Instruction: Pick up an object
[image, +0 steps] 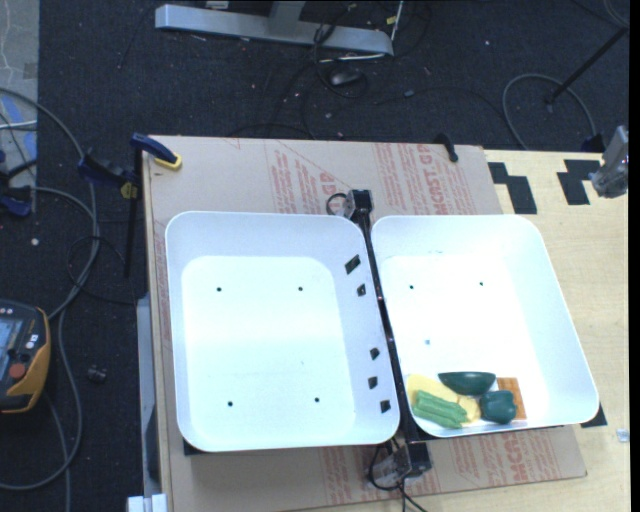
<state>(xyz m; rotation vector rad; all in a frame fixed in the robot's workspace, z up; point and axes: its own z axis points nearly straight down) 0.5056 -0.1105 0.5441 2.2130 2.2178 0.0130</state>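
A dark speckled floor fills the top and left of the frame, strewn with cables, and a grey metal bar (272, 30) lies across the upper middle. On the right a pale wooden bench top (612, 290) shows, with black tape marks near its upper edge. One brown cardboard sheet (300, 170) printed with red lettering lies in the centre, and two shallow white bins rest on it side by side. The left bin (265, 330) sits at centre left, with four small dark dots on its floor. The right bin (470, 300) touches it along a black seam bearing several small black clips.

All the loose things are crowded in the lower right corner of the right bin, touching or overlapping one another. There are five of them: one flat yellow piece (428, 388), one dark green bowl-shaped object (467, 381), one ribbed light green object (441, 409), one rounded teal object (498, 406), and one small orange block (511, 387) behind it.

At the upper right edge of the frame a small grey part of the arm (611, 170) shows; how its jaws stand I cannot tell. One blue and yellow clamp (157, 151) grips the cardboard's upper left corner. One yellow and black handheld unit (22, 355) lies at the left edge.
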